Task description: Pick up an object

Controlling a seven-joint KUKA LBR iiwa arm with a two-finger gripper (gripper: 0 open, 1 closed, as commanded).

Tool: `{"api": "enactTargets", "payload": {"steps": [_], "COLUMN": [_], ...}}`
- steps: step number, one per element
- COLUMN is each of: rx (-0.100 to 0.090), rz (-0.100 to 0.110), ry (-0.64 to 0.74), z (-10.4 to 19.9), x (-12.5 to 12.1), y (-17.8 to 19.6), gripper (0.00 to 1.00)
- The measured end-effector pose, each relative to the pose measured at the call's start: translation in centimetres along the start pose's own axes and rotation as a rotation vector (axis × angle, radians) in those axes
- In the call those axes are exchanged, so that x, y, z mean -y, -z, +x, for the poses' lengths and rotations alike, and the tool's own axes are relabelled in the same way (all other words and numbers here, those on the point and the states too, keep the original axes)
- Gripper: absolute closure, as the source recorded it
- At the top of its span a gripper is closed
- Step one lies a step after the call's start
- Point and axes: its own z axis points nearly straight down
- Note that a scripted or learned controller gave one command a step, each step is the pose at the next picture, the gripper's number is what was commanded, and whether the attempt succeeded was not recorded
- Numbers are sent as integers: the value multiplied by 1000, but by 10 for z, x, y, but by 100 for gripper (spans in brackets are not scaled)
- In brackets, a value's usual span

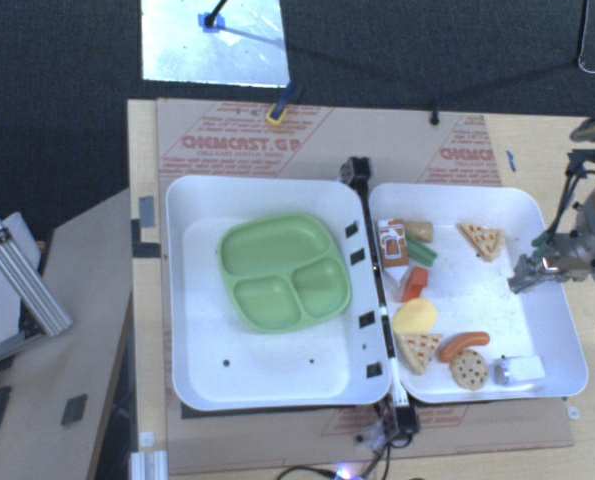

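Right now, the gripper, its state unclear, hovers mid-right beside a pizza slice, probably light, stiff, best pinched across its edges.

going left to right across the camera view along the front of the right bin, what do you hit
pizza slice → cookie → white block. The sausage lies just behind, overlapping the slice and cookie in the order, so it is left out.

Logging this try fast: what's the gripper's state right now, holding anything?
Gripper: over the right bin's right side, nothing seen in it; open or shut cannot be told.
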Motion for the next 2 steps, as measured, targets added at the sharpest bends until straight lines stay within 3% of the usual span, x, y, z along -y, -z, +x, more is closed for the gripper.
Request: {"api": "enactTargets", "payload": {"steps": [2], "rx": [-3], "rz": [2], "ry": [5], "z": [98], "x": [-5], "y": [15], "gripper": [100]}}
